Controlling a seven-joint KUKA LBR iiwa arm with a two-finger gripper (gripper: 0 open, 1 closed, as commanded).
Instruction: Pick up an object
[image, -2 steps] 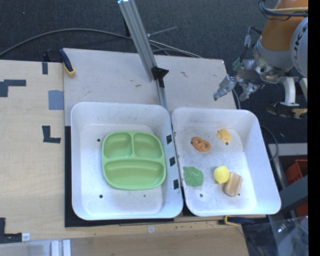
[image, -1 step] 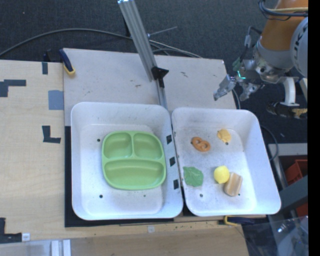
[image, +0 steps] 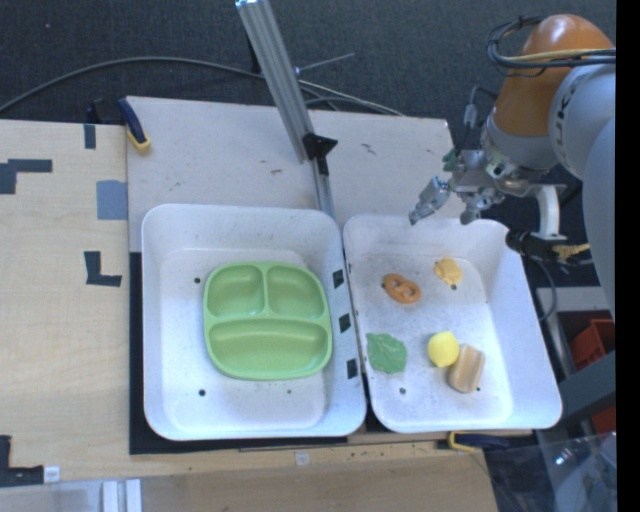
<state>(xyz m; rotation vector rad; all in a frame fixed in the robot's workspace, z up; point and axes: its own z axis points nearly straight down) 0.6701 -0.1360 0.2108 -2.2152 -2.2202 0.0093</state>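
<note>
We see a green divided plate centered in the left bin, a metal pole rising past the bins' far edge, and a blue-yellow clamp at the bench's far-left corner.

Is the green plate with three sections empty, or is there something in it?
Empty. All three sections of the green plate show only bare green.

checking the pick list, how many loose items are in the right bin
5, all in the right bin: pretzel upper left, small yellow piece upper right, green leaf lower left, yellow ball touching the tan block lower right. None looks hidden.
</note>
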